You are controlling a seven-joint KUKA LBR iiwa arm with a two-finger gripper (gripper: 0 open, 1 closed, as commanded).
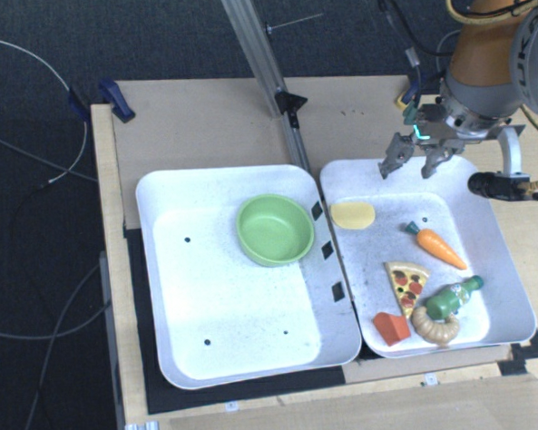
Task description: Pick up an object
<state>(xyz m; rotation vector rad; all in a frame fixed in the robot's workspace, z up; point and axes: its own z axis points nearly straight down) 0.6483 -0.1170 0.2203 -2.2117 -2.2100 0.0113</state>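
I can read no text, label, brand or number on anything here; nothing legible from my bench.

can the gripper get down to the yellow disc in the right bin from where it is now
Probably yes. The gripper hangs with jaws open over the right bin's far rim, and the yellow disc lies apart from the other toys with nothing on it.

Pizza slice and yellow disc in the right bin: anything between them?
No. In the camera view, bare white bin floor separates the pizza slice from the yellow disc.
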